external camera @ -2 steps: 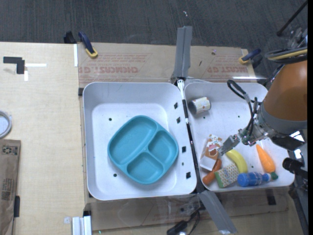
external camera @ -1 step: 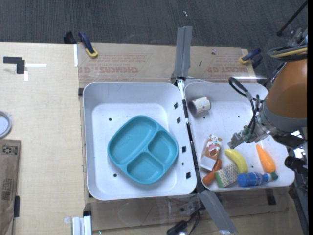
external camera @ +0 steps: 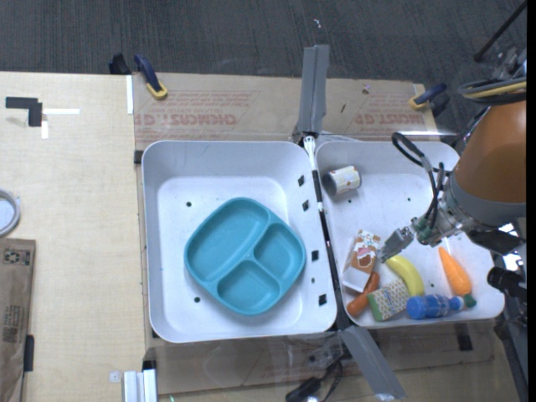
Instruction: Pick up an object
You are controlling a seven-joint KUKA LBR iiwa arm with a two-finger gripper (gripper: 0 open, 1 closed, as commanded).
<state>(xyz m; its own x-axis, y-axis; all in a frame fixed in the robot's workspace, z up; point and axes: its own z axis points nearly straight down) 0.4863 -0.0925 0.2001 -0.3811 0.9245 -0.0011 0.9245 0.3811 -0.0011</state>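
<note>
Though partly hidden, pincer point(external camera: 394, 243) seemingly (blurred) nears banana point(external camera: 405, 274).

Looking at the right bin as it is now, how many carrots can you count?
2. One carrot lies near the right wall, beside the banana. Another carrot sits at the front left, partly under the carton. Others may be hidden.

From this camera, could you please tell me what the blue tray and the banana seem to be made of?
Blue tray: probably moulded plastic, given its uniform colour, soft sheen and rounded compartments. Banana: likely a plastic toy, smooth and evenly yellow, though that is uncertain.
</note>
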